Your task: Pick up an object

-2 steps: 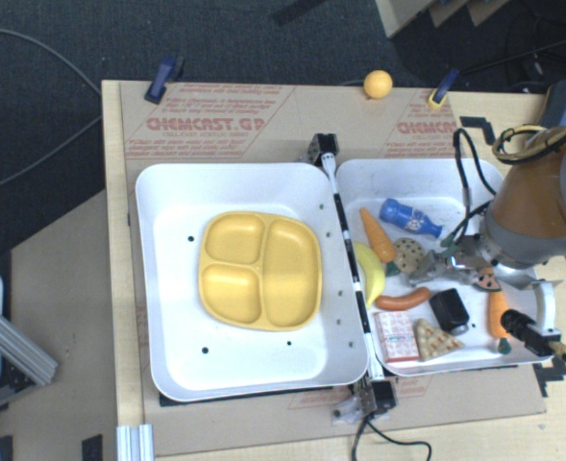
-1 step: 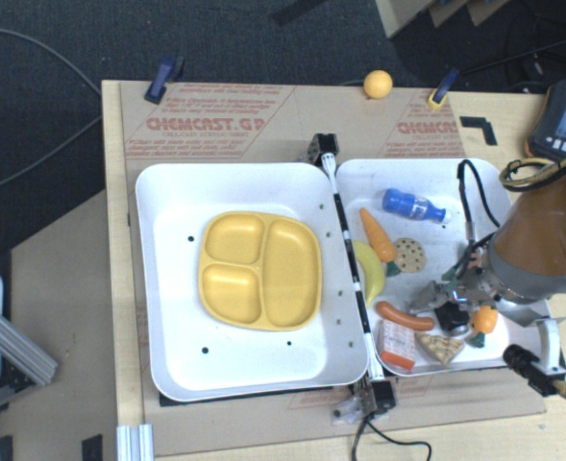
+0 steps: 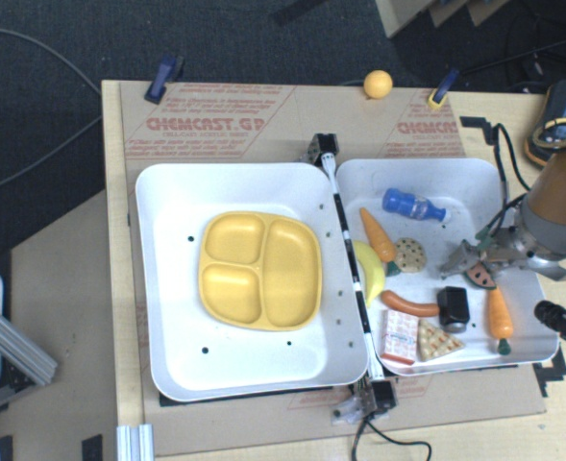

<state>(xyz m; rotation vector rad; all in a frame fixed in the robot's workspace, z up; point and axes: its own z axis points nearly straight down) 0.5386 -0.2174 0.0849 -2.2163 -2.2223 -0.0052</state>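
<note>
The right bin (image 3: 475, 173) holds several toy foods: a blue bottle (image 3: 413, 205), a carrot (image 3: 378, 234), a round cookie (image 3: 409, 254), a yellow banana (image 3: 369, 267), a sausage (image 3: 409, 304), a black block (image 3: 453, 307), a second carrot (image 3: 499, 317), a pizza slice (image 3: 440, 341) and a red-and-white packet (image 3: 399, 336). My gripper (image 3: 468, 254) hangs low over the right side of this bin, reaching in from the right. Right under its tip lies a small dark reddish slice (image 3: 480, 276). Nothing is visibly held.
The left bin (image 3: 167, 286) carries a yellow divided plate (image 3: 260, 269). An orange ball (image 3: 378, 84) rests on the cardboard behind the bins. Blue clamps (image 3: 161, 80) hold the board's far edge. Cables (image 3: 505, 161) run near the arm at the right.
</note>
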